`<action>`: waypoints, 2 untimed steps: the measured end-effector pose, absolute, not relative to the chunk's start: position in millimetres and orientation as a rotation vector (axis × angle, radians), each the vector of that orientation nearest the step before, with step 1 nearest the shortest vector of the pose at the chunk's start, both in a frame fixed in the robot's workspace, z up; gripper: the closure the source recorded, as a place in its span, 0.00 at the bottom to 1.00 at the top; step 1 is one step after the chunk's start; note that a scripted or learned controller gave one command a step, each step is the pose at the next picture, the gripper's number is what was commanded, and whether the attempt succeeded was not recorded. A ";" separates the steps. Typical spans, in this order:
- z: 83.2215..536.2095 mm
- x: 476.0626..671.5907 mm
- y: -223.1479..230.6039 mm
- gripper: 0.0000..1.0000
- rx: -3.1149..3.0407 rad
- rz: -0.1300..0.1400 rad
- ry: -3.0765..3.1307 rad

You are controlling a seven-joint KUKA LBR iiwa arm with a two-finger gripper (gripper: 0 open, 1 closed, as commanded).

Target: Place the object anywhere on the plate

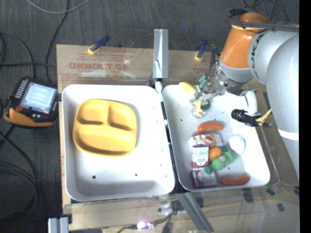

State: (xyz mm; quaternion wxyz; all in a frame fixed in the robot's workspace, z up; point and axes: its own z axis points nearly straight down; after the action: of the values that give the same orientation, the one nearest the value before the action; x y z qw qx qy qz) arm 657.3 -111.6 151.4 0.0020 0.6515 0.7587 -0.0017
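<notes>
A yellow plate (104, 127) with three compartments lies in the left white bin (70, 178), nothing on it. My gripper (201, 100) hangs over the upper left part of the right bin (260, 171), pointing down. Directly below its tip lies a small pale round object (198, 112); whether the gripper touches it I cannot tell. A yellow banana-like piece (186, 87) lies just left of the gripper by the bin's back wall. The grey arm with its orange band (240, 45) comes in from the upper right.
The right bin also holds an orange sausage (210, 126), a red one (234, 180), a small carton (199, 155), a white egg shape (236, 143) and green pieces (221, 161). A metal divider (160, 57) stands behind the bins. A control pendant (34, 101) lies at the left.
</notes>
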 end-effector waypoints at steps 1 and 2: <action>183.3 624.3 -36.9 1.00 1.752 -0.001 2.609; 236.6 625.5 -5.9 1.00 1.628 -0.001 2.687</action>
State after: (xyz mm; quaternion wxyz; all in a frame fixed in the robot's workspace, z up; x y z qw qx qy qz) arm 625.5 -5.9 236.6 0.0001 0.5182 0.8553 -0.0002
